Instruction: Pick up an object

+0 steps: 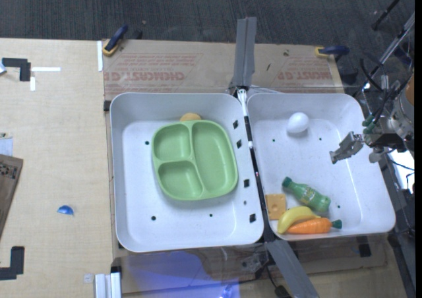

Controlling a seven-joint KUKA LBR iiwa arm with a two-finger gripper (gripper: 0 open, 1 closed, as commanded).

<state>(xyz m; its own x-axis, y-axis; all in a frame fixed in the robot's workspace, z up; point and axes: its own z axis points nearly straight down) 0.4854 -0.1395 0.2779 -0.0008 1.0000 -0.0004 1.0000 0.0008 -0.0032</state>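
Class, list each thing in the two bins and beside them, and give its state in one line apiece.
Green tray: flat in left bin, compartments bare.
White egg: loose in right bin.
Green bottle: lying on its side.
Banana: lying against carrot.
Carrot: lying flat.
Cheese wedge: lying flat.
Pincer: above right bin, holding nothing visible.

Green tray in left bin
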